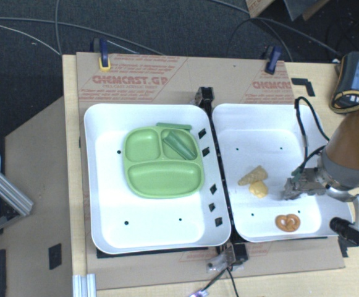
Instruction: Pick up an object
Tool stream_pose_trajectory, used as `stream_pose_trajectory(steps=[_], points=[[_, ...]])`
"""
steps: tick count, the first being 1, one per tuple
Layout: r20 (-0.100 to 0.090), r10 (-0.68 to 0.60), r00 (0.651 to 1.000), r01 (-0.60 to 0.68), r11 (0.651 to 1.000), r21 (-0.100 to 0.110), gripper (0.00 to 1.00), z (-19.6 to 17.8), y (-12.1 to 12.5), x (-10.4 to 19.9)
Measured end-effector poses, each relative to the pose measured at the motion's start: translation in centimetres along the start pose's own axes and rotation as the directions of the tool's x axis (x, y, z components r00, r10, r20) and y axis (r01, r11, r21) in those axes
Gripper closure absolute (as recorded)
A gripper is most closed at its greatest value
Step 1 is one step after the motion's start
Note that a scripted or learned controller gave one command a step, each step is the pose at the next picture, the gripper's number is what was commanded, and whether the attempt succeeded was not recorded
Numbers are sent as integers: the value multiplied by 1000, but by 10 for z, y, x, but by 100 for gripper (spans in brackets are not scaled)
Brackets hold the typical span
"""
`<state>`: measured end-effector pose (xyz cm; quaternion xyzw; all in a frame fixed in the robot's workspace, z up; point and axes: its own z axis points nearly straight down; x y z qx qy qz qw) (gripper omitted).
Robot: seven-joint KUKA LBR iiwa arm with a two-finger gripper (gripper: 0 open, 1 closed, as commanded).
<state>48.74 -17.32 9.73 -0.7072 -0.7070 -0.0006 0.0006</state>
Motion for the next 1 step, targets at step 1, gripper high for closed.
stream_pose_trajectory(steps=[1], points=[[3,-1,1000,1,1000,-5,100,-63,-2,0]])
